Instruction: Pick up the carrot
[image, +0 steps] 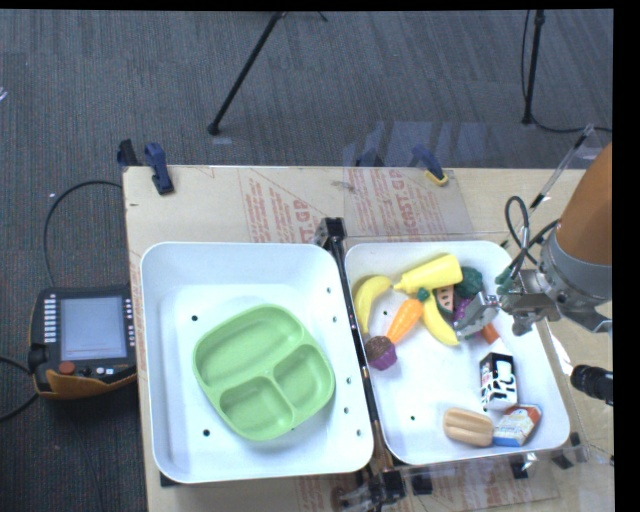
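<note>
Plainly the pick is not yet made: the carrot (405, 319) lies in the right bin (430, 440), near its left wall, slanting with its green top up by the yellow bottle (432, 272). It rests between two bananas, one (368, 296) curving at its left and one (438, 320) at its right, seemingly touching the latter. The hand (478, 312) sits low in the same bin, just beside the right banana and a little apart from the carrot. Whether it is wide or narrow I cannot tell; nothing shows between its tips. So the reach across to the carrot, the closing and the lift all appear left to do.

The right bin also holds a small purple fruit (380, 351) below the carrot, a dark item (447, 297) by the bottle, a black-and-white carton (497, 380), a bread roll (468, 427) and a small box (516, 426) near the front corner. The left bin (165, 300) carries a green divided plate (263, 371) with nothing in its three compartments. Both bins stand side by side on the worktop (250, 200).
</note>
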